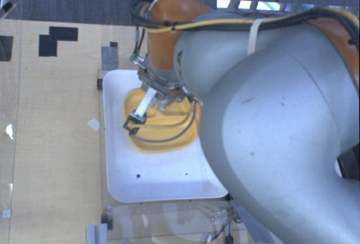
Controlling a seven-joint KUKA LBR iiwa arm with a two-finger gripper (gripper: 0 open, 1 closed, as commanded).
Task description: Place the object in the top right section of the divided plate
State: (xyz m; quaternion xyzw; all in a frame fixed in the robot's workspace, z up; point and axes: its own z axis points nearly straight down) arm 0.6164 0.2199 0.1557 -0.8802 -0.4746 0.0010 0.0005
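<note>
A yellow divided plate (164, 139) lies in the upper middle of the white bin (147, 182). Its ridges show along the near edge, and the arm hides its far and right parts. My gripper (165, 102) hangs low over the plate's upper part, below the orange wrist band (169, 29). The wrist covers whatever lies between or under the gripper, so I cannot make out any object there.
The big grey arm (275, 125) covers the right half of the view and the bin's right side. On the wooden bench left of the bin are black markers (56, 40) and a grey bracket (110, 57). Two small dark specks (138, 175) dot the bin floor.
</note>
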